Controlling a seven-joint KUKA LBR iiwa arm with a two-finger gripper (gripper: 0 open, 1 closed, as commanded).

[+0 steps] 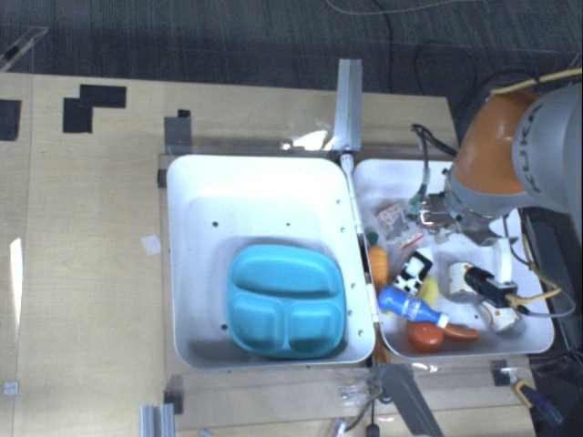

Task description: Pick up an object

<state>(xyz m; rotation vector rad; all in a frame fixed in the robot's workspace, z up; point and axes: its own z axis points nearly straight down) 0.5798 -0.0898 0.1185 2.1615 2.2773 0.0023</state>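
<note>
My gripper (435, 217) hangs low over the back of the right bin (537, 340), below the arm's orange band (492, 153). Just to its left lies a clear packet with red print (393, 217). In front of it sit a black-and-white object (416, 271) and a yellow piece (428, 288). A blue bottle with a white cap (410, 305) lies slantwise near the front. A red round object (424, 336) rests at the front edge. An orange piece (377, 264) lies along the left wall. White objects (475, 280) lie at the right.
The left bin (200, 198) holds a blue divided plate (287, 300) in its front half. A metal post (349, 107) stands behind the seam between the bins. Cables (510, 271) trail from the wrist over the right bin's right side.
</note>
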